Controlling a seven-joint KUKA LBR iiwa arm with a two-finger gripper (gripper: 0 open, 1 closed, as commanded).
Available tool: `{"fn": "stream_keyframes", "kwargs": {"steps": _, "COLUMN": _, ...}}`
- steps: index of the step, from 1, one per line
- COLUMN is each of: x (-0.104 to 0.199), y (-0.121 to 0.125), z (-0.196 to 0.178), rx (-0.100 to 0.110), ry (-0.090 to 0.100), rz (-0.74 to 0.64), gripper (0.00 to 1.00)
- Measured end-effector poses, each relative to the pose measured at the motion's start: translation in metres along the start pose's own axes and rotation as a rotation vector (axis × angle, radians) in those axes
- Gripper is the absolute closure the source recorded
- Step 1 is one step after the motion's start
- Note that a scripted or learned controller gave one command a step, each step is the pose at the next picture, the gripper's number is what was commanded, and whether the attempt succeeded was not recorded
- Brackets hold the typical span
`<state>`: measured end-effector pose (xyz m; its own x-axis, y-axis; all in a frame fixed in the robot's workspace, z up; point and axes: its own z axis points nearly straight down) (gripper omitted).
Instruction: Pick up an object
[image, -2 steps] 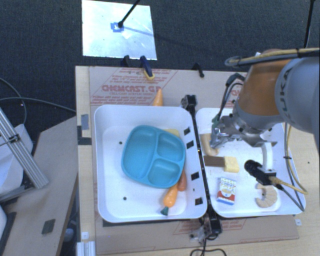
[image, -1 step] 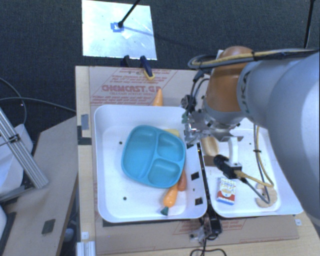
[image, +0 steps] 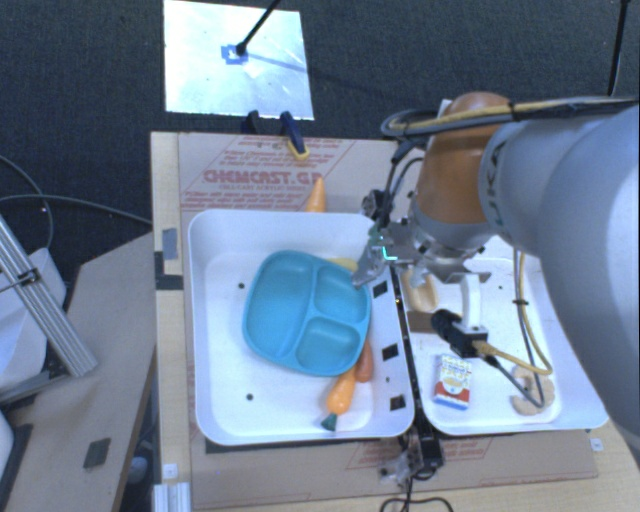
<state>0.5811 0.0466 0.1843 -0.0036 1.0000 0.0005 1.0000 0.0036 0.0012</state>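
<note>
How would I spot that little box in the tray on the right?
Start at the right-hand white bin, beneath the big grey arm. Near its front edge, close to the divider between the bins, lies a small carton. It alone is boxy, white with red, blue and yellow printing.

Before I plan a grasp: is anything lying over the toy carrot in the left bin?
Yes. The blue divided plate covers the carrot's upper end; its lower part pokes out beneath the plate's lower right edge.
</note>
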Motion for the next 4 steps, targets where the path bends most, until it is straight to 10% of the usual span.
{"fn": "stream_keyframes", "kwargs": {"steps": 1, "x": -0.045, "y": -0.081, "z": -0.142, "rx": -0.014, "ry": 0.0, "rz": 0.007, "gripper": 0.0}}
{"fn": "stream_keyframes", "kwargs": {"steps": 2, "x": 0.011, "y": -0.094, "z": -0.149, "rx": -0.002, "ry": 0.002, "rz": -0.007, "gripper": 0.0}}
{"fn": "stream_keyframes", "kwargs": {"steps": 3, "x": -0.028, "y": -0.096, "z": -0.045, "rx": 0.011, "ry": -0.002, "rz": 0.007, "gripper": 0.0}}
{"fn": "stream_keyframes", "kwargs": {"steps": 4, "x": -0.026, "y": -0.093, "z": -0.06, "rx": -0.002, "ry": 0.0, "rz": 0.0, "gripper": 1.0}}
